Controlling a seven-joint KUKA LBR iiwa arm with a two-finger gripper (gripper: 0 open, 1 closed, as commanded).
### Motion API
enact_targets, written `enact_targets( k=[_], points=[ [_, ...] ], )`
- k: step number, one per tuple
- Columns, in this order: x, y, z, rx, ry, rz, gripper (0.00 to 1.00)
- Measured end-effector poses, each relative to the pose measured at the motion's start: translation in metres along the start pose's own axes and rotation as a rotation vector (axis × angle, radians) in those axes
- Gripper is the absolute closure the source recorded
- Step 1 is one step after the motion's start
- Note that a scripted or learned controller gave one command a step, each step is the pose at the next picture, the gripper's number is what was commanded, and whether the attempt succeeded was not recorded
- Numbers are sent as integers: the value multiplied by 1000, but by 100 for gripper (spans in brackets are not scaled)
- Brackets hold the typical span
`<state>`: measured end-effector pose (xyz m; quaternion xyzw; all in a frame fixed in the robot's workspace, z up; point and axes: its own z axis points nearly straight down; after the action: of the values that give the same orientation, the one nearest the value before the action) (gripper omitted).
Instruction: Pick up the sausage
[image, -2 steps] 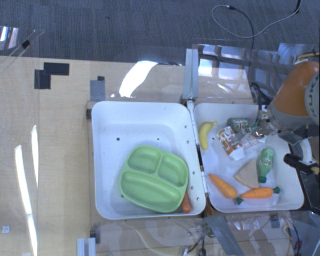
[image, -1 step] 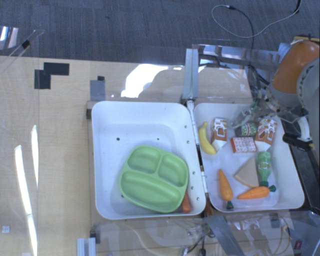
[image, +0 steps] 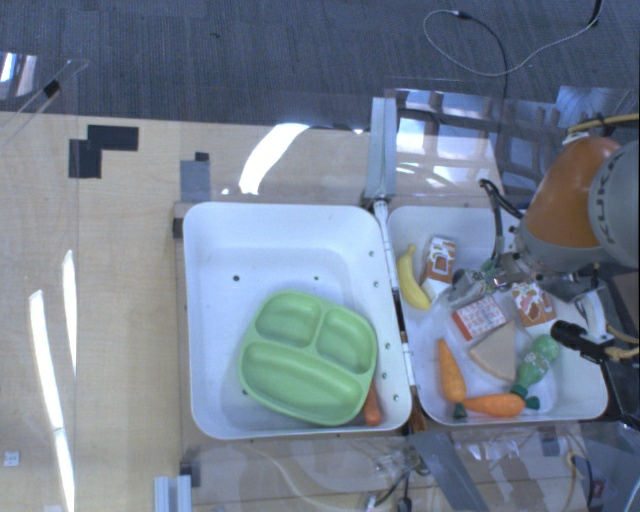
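Over the right bin (image: 600, 400), at centre-right of the frame, the claw (image: 468, 288) hangs low above a red box (image: 481, 318); whether it is apart or together I cannot tell. The grey arm (image: 575, 210) slants in from the right edge. A banana (image: 411, 279) lies to the left of the claw, and the box print is too small to read. The sausage (image: 372, 408) lies in the left bin (image: 280, 240), at the lower right rim of a green plate (image: 308, 356). The worktop (image: 100, 330) is pale wood, with dark carpet (image: 200, 60) beyond.
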<state>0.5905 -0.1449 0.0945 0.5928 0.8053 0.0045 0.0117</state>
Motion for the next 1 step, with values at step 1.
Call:
enact_targets(
  k=[1],
  points=[
    [-20, -19, 5, 10, 7, -37, 0]
  ],
)
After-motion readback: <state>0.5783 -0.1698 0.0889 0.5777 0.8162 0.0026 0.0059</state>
